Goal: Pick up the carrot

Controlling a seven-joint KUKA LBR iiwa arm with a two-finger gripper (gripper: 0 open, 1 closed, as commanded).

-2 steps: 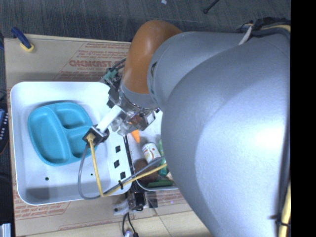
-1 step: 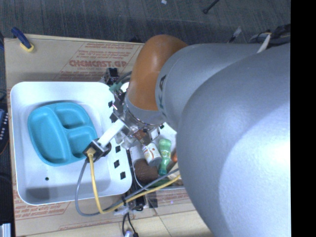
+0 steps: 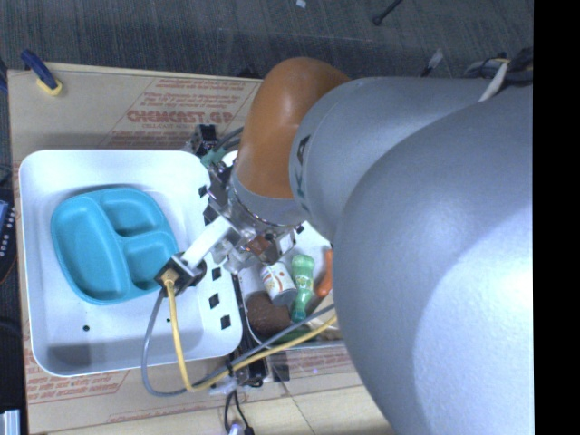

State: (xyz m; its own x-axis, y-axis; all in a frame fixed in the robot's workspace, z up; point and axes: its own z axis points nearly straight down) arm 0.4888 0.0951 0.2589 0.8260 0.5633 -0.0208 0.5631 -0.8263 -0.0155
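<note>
The gripper [image 3: 263,247] sits low over the near-left corner of the right bin [image 3: 313,236], tucked under the orange band [image 3: 276,139] of the arm, and its own body hides its working end, so I cannot tell whether it is open, shut or around anything. Just beside it, toward the front of that bin, lies a small cluster: a little can [image 3: 279,281] with a pale label, a green object [image 3: 302,270] next to it, a dark brown rounded item [image 3: 265,313] nearer the camera, and a thin orange sliver [image 3: 324,275] at the arm's edge, which I judge to be the carrot, mostly covered by the big grey arm [image 3: 435,243]. In the left bin [image 3: 54,356] a blue divided tray [image 3: 113,243] lies well apart from all this, and cables [image 3: 177,352] loop down from the wrist over the wall between the bins. The risk, as I see it, is crowding: with the carrot pressed close to the can and the green object, a closing grip could catch a neighbour instead, or nudge the carrot against the bin wall and slide off it; the hanging cables could also snag on the rim if the arm lifts
</note>
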